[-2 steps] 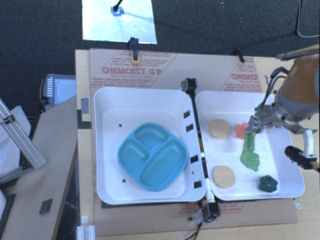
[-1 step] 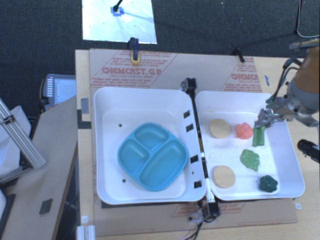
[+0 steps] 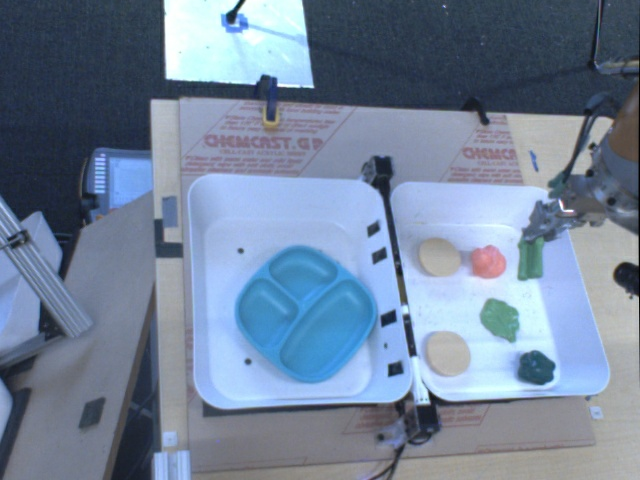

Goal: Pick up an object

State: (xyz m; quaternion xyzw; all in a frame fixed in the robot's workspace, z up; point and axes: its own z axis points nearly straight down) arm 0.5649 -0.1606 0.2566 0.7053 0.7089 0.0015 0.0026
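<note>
- Green stick [image 3: 530, 258]: upright-looking in the right bin [image 3: 590, 353], long axis running near-to-far, top end touching the gripper [image 3: 545, 226], hanging just below it.
- Blue plate [image 3: 305, 311]: alone in the left bin [image 3: 215, 208], well apart.
- Gripper: at the right bin's far right edge; finger spread too blurred to tell, hold on the stick unconfirmed.
- Pink lump [image 3: 488, 261]: just left of the stick.

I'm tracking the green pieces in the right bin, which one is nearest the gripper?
The long green stick, upright at the bin's far right beside the gripper. The leafy green piece and dark green one lie nearer the camera.
</note>
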